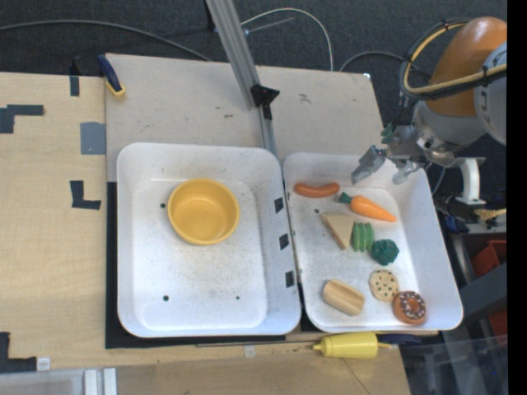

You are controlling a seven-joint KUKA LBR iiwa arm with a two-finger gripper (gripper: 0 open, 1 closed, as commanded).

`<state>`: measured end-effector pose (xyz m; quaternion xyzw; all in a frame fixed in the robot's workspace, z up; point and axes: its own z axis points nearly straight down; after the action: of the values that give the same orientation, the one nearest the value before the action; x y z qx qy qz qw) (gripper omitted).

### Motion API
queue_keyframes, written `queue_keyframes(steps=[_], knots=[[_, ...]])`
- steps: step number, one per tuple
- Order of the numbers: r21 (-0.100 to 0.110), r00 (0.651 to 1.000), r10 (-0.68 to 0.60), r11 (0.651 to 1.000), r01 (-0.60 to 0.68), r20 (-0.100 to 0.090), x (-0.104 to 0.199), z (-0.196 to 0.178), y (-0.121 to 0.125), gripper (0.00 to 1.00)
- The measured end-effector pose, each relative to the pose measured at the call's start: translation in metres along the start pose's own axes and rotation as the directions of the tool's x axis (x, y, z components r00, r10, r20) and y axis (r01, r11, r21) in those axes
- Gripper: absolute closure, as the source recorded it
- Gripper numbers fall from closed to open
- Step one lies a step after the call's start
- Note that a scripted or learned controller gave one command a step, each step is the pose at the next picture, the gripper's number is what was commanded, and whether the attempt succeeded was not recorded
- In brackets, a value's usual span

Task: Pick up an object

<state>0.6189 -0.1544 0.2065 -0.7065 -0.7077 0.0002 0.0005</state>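
Two shallow white plastic bins sit side by side; the right bin [440,245] holds the toy food, and the two-finger gripper [384,168] hangs over its far edge with fingers spread and nothing between them. The nearest candidate, I judge, is the orange plastic carrot with a green top [368,207], lying just below the gripper toward the camera, its long axis running left to right with a slight downward tilt. A red-orange toy sausage [316,189] lies to the carrot's left. No brands, labels or writing can be read anywhere.
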Motion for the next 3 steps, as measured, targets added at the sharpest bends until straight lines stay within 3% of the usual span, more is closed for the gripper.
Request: queue_keyframes(steps=[1, 2, 3], knots=[[0.0, 1.0, 0.0, 1.0, 0.0, 0.0, 0.0, 0.0, 0.0, 0.0], [0.006, 1.0, 0.0, 1.0, 0.0, 0.001, -0.007, 0.055, -0.009, 0.0], [-0.026, 1.0, 0.001, 1.0, 0.0, 0.018, -0.008, 0.104, -0.007, 0.0]])
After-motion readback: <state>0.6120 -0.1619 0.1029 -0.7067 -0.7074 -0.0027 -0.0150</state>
